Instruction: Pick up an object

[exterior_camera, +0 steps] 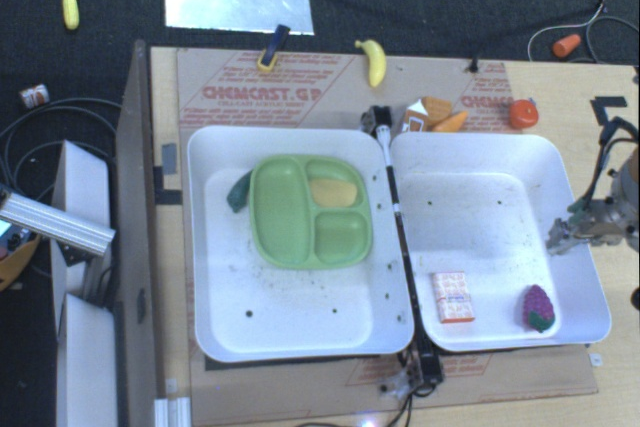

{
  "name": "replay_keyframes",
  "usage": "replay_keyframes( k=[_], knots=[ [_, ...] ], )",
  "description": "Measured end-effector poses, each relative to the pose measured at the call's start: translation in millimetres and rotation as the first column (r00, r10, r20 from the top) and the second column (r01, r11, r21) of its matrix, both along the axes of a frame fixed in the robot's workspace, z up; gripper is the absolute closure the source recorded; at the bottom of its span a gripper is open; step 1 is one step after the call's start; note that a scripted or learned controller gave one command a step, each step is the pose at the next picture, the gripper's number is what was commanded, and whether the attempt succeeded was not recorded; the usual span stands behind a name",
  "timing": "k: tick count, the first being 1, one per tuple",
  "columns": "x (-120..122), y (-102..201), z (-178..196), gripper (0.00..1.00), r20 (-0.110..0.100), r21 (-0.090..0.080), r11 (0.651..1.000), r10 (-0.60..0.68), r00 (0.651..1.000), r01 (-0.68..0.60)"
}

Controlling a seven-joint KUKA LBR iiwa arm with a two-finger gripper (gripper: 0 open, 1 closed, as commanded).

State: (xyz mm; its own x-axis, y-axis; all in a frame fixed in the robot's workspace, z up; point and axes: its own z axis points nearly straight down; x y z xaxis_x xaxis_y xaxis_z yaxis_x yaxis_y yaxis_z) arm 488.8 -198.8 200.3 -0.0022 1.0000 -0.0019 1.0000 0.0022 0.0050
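Checked the feed and honestly nothing had been picked up at this point. The end effector (562, 235) sat at the right edge of the right bin (500, 155), low over the rim, and I couldn't tell whether it was apart or together, too blurry and small from that angle. Nothing visible in it as far as I could see.

Candidates in the right bin: a small red-and-white box (453, 297) lying flat near the front wall, and a purple bunch of grapes (538, 307) in the front right corner, close below the end effector. The left bin (220, 315) had a green divided plate (308, 213) with something yellow (333, 190) in 1 compartment and a dark green item (238, 191) tucked at its left edge.

So my read: the whole grasp and lift was left to do, grapes looked like the nearest target.
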Motion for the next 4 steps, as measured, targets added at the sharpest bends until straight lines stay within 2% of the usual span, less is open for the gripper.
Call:
replay_keyframes(
  k=[1,2,3,4],
  knots=[
    [40,6,-2,1.0,0.0,0.001,1.0,0.004,1.0,-0.004],
    [78,-8,-6,1.0,0.0,0.0,1.0,0.003,1.0,-0.003],
    [153,-6,0,1.0,0.005,-0.001,1.0,0.006,1.0,-0.006],
    [150,-8,-1,0.0,-0.002,0.0,1.0,0.003,1.0,-0.003]
  ],
)
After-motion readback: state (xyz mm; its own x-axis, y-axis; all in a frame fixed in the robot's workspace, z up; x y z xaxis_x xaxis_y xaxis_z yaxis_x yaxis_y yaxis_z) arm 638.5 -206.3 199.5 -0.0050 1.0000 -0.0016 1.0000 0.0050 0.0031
